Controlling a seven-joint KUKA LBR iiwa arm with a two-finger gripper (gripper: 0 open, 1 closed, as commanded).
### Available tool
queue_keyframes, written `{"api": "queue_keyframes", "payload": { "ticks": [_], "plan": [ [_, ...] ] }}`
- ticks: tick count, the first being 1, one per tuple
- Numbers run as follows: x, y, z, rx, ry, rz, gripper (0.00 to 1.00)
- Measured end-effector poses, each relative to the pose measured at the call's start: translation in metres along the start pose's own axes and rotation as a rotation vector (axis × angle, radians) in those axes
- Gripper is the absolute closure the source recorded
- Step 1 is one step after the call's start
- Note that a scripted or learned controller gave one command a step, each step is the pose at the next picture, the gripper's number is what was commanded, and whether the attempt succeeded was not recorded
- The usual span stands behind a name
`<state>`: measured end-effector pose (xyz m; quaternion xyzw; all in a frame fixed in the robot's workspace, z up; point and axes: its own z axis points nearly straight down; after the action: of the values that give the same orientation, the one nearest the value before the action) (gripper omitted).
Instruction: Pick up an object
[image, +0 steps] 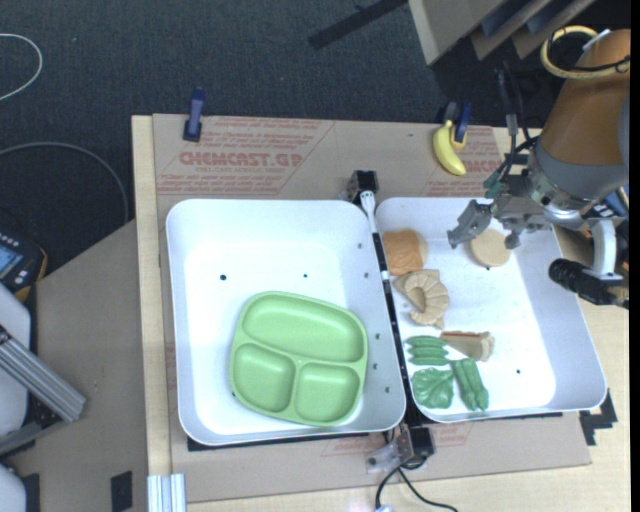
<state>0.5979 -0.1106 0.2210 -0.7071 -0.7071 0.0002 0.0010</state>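
A yellow banana (449, 150) and blue clamp (194, 115) rest on the brown board (260, 155).

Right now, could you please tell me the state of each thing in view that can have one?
Gripper: over the right bin's far end, fingers spread, nothing between them.
Green tray: right side up in the left bin, compartments bare.
Pale round piece: flat in the right bin, just below the gripper.
Bread roll: lying by the divider.
Croissant: lying flat.
Green beans: lying flat at the near end.
Banana: on the board outside the bins.
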Motion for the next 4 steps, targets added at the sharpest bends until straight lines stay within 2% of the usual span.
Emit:
{"api": "queue_keyframes", "payload": {
  "ticks": [1,2,3,4],
  "plan": [
    [-0.014,-0.067,0.140,0.006,0.001,0.005,0.00],
    [-0.013,-0.064,0.126,-0.005,-0.002,0.002,1.00],
    [0.064,-0.117,0.033,-0.002,0.001,-0.005,1.00],
    [0.105,-0.118,-0.051,-0.010,-0.001,-0.005,1.00]
  ]
}}
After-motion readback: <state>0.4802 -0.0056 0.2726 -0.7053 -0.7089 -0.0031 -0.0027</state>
